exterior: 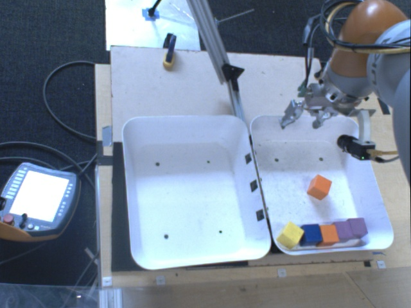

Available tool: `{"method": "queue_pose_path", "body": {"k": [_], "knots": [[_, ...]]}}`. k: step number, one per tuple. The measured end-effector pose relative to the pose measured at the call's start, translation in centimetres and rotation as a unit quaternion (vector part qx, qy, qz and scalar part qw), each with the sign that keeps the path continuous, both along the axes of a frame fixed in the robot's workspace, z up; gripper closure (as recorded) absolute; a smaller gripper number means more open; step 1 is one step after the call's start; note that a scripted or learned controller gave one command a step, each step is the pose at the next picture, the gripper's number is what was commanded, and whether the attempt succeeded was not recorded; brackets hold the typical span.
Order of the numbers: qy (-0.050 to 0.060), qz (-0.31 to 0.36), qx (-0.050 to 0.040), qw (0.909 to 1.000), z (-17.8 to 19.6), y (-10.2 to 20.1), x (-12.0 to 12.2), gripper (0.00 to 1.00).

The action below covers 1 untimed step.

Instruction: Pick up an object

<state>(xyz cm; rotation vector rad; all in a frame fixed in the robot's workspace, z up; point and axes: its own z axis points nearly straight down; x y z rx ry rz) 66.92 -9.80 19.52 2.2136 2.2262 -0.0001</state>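
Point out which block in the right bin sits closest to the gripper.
The lone orange block, alone mid-bin; the others line the near wall, farther from the gripper.

Two white bins; two orange cubes, two purple cubes, one yellow cube, one blue cube.

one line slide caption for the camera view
Gripper open above right bin holding six blocks; lone orange block apart.
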Motion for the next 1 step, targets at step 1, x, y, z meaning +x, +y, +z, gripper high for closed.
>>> {"method": "queue_pose_path", "body": {"k": [1], "knots": [[0.002,-0.004,-0.0001,1.0000,-10.88,-6.54,0.74,0.00]]}}
